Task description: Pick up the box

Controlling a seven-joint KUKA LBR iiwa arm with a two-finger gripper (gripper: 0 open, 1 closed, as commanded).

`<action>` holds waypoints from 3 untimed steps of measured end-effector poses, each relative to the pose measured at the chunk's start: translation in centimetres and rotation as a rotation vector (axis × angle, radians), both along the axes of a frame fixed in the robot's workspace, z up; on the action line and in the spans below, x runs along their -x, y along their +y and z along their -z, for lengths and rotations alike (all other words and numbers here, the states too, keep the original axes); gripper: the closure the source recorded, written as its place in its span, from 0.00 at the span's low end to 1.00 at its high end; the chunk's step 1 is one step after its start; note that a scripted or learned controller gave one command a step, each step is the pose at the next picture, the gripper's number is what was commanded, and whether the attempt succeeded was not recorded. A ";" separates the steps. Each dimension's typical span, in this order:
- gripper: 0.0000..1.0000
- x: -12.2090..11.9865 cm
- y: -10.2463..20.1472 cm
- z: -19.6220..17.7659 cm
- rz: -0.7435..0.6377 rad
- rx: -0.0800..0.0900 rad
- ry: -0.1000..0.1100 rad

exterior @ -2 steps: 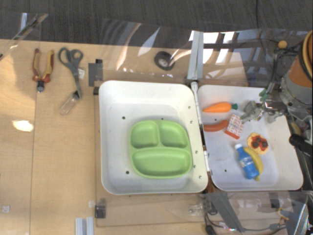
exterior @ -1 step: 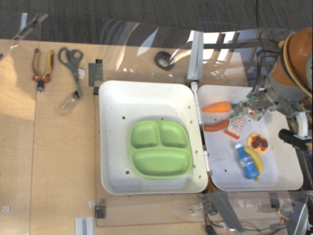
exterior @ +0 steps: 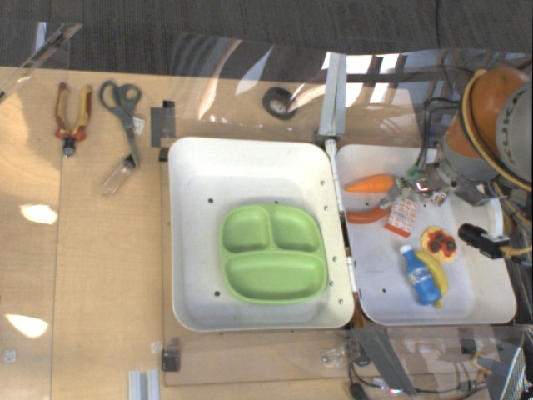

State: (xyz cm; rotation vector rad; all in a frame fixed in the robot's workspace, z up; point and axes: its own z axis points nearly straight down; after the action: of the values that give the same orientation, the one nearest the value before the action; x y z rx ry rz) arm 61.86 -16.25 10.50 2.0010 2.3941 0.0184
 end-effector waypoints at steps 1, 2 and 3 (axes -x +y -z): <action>0.00 1.1 2.5 1.6 -0.038 -0.001 0.011; 0.00 3.9 2.6 1.6 -0.082 -0.001 0.011; 1.00 3.5 2.5 0.2 -0.083 0.004 -0.002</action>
State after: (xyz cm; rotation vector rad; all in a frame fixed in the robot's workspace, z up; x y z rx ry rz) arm 58.38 -13.74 10.29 1.8978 2.4722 0.0172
